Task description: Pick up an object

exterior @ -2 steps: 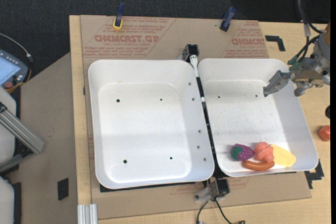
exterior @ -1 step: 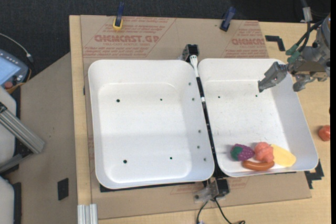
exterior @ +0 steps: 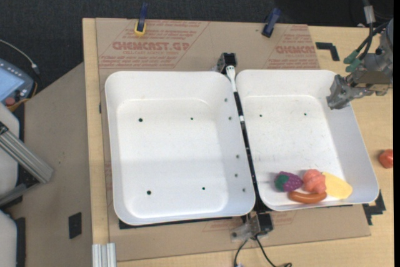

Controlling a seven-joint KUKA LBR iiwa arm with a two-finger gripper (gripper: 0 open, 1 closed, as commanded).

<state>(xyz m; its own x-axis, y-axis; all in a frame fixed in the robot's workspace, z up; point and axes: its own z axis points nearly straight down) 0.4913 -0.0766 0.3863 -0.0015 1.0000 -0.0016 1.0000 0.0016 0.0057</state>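
Observation:
Several small toy foods lie in the near right corner of the right bin (exterior: 294, 90): a purple grape bunch (exterior: 289, 181), a pink-orange lumpy piece (exterior: 314, 179), a yellow piece (exterior: 339, 187) and an orange-red sausage shape (exterior: 307, 197). My gripper (exterior: 338, 97) hangs over the right bin's far right rim, well away from the toys, and nothing shows between its fingers.
The left bin (exterior: 169, 141) sits beside the right one, with a black clip (exterior: 227, 63) at the top of the seam between them. A small orange object (exterior: 387, 159) lies on the bench outside the right bin. Blue and yellow clamps (exterior: 141, 24) hold the cardboard at the back.

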